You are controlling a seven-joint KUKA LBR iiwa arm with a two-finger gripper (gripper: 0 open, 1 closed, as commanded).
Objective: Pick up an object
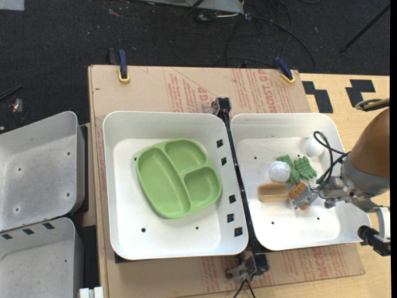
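In the right bin lie a tan, roll-shaped object, a green leafy toy, a whitish ball and a second white ball near the far wall. My gripper reaches in from the right and sits low over the bin floor. It is just right of the tan object and below the green toy. A small orange-brown piece shows at the gripper's tip; I cannot tell whether it is a separate object or part of the gripper.
The left bin holds a green divided plate. A black divider with clips runs between the bins. The arm's orange band and a black cable hang over the right bin's right side. Grey trays lie at far left.
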